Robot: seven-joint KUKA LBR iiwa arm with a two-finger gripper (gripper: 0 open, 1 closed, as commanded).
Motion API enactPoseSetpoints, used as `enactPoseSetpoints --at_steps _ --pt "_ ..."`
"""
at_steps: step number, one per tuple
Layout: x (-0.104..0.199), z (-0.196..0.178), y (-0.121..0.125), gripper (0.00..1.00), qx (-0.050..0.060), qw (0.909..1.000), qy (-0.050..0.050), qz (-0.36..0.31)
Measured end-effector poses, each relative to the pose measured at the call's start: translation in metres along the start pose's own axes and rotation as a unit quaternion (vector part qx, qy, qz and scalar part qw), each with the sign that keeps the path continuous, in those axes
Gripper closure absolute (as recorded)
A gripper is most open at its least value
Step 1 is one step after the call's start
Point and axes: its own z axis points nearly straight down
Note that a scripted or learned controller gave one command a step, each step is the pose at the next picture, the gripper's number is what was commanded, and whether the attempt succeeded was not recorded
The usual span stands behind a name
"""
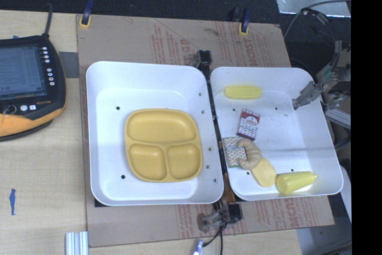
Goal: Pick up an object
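Gripper (300, 100): sits at the 3 o'clock rim of the right bin (322, 128), arm coming in from the right. It's tiny and blurry here, so honestly can't tell how wide the claw is, and nothing visibly sits in it.

Candidate objects: all in the right bin. Yellow corn cob (242, 92) at 12 o'clock, red snack packet (248, 125) near the middle, tan ring-shaped thing (250, 152) and a checkered square piece (233, 154) touching it at about 8 o'clock, pale yellow wedge (263, 174) at 6, yellow bottle-like piece (295, 181) at 5.

Handling guess: the corn cob looks like light, stiff toy plastic, lying alone and well apart from the rest, so probably the easiest pick. Grab it across the short width at its middle. Rounded surface might be a bit slippery.

Trickier ones: the packet looks flat and thin; the 6 to 8 o'clock cluster is crowded.

Left bin (101, 128): holds a yellow three-compartment tray (162, 144), smooth and wide, likely awkward to pinch.
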Motion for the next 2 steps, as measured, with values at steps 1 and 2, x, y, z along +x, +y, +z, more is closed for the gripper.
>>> enactPoseSetpoints --at_steps 1,2 --pt "0.04 0.079 -0.004 0.0 0.001 1.0 0.0 -0.001" --pt "0.065 0.144 0.037 0.0 0.001 1.0 0.0 -0.001"
